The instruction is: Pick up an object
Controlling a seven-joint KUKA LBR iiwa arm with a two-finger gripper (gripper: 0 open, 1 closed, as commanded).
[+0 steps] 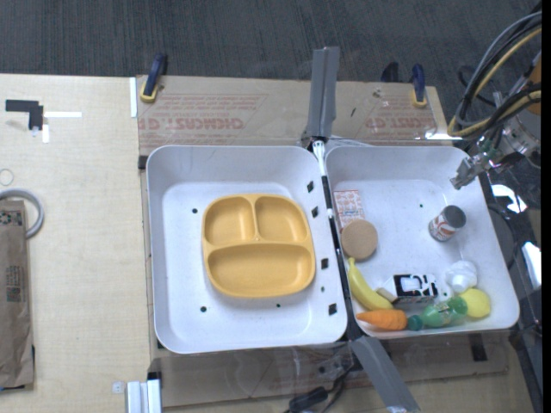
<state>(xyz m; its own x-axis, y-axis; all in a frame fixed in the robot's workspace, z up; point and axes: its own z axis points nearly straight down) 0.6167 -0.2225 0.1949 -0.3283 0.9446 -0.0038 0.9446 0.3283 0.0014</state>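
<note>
1. The gripper (472,169) sits at the far right, over the upper right rim of the right bin (405,169). It looks small and blurred against the cables (499,50), so I cannot tell whether its jaws are open or closed, and nothing is seen between them.
2. Readable writing is scarce. The cardboard sheet (232,110) behind the bins carries red lettering, upside down from this angle, that seems to read "CHEMCUTS". A small printed card (348,203) lies near the right bin's left wall, its text too small to make out. A black-and-white item (415,286) near the bin's front has markings I cannot read.
3. The nearest thing to the gripper is a small can (446,223), lying below and slightly left of it on the bin floor, apart from it.
4. Farther off are a round brown object (360,238), a banana (366,288), a carrot (381,319), a green item (435,316), a lemon (476,303) and a white object (462,275), crowded along the front edge.
5. The left bin (172,256) holds a yellow divided plate (257,246), well apart from the gripper.
</note>
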